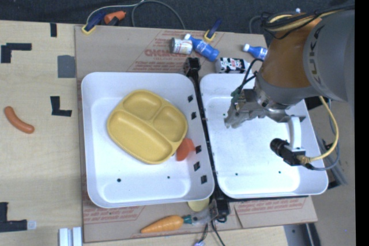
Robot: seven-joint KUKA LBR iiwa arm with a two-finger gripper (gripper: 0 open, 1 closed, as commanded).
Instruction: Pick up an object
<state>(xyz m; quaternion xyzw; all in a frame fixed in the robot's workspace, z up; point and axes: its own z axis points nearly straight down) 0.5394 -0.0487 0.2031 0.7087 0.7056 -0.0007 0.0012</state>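
End effector (pixel 235 115) low in right bin (pixel 253 181), grip state cannot be told. Yellow plate (pixel 147 125) and orange piece (pixel 184 150) lie well apart in left bin (pixel 115 187), on bench (pixel 34 176).

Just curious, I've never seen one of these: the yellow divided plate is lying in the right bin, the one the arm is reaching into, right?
Not quite. The camera view shows the yellow divided plate lying in the left bin, not the right one. The arm's gripper is indeed over the right bin.

gripper (pixel 233 118) low in right bin (pixel 259 181) | yellow tray (pixel 147 125) in left bin (pixel 138 193)
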